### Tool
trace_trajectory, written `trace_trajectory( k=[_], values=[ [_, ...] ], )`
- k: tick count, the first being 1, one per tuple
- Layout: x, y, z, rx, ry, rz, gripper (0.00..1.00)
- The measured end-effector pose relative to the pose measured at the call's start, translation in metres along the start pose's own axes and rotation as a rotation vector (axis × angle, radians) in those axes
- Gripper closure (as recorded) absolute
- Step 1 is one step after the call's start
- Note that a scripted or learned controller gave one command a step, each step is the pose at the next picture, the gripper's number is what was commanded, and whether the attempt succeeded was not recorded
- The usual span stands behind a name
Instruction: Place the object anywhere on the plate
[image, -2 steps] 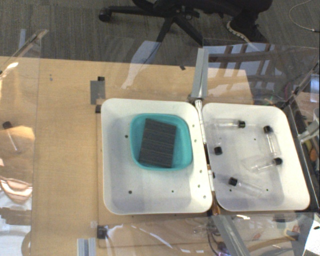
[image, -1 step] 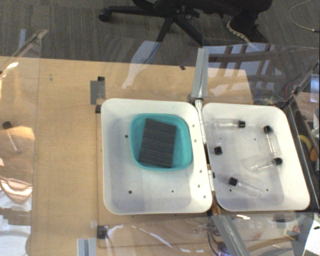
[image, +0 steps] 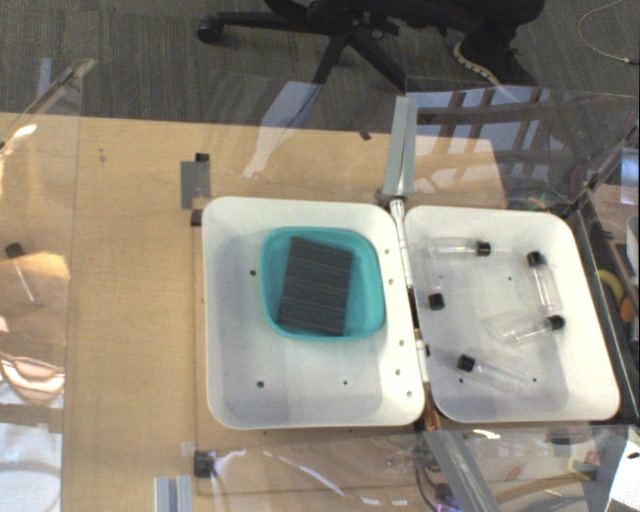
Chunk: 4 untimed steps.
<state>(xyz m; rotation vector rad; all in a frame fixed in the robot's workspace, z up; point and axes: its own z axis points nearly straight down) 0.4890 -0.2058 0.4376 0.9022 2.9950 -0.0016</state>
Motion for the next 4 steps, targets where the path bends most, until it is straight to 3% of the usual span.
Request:
trace_trajectory(
  k=[2, 4],
  values=[
    [0.0002, 0.0002, -0.0005, 0.000, 0.000, 0.214, 0.00],
    [0.0002, -0.0001, -0.0006, 0.000, 0.000, 0.340, 0.00]
  ],
)
